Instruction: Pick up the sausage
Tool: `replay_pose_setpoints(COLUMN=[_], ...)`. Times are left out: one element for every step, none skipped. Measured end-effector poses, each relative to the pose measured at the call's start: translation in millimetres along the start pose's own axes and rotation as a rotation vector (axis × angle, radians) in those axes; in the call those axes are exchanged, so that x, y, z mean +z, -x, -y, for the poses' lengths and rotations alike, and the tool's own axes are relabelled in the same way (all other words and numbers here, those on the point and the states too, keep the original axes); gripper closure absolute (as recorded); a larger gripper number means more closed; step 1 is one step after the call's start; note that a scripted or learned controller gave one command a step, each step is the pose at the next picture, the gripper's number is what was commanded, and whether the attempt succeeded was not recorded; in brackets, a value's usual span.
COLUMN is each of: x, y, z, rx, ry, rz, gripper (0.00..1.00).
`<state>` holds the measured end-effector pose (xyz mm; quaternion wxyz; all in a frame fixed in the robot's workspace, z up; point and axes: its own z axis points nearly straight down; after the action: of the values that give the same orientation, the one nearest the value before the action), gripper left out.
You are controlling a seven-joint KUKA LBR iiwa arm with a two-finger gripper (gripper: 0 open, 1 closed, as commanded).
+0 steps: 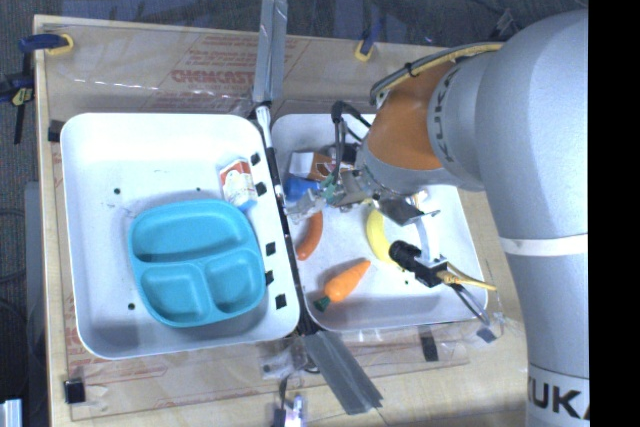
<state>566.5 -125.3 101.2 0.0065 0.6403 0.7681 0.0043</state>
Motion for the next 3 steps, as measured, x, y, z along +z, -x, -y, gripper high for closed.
replay_pose_setpoints(x=[-1,-2,-1], y=[-3,-9,-1], z=[-7,1,11], rx=[-0.133,-0.251,-0.327], ry=[0.003,0.007,0.002], rz=[0.007,0.007,-0.001], gripper=[0.00,0.00,0.00])
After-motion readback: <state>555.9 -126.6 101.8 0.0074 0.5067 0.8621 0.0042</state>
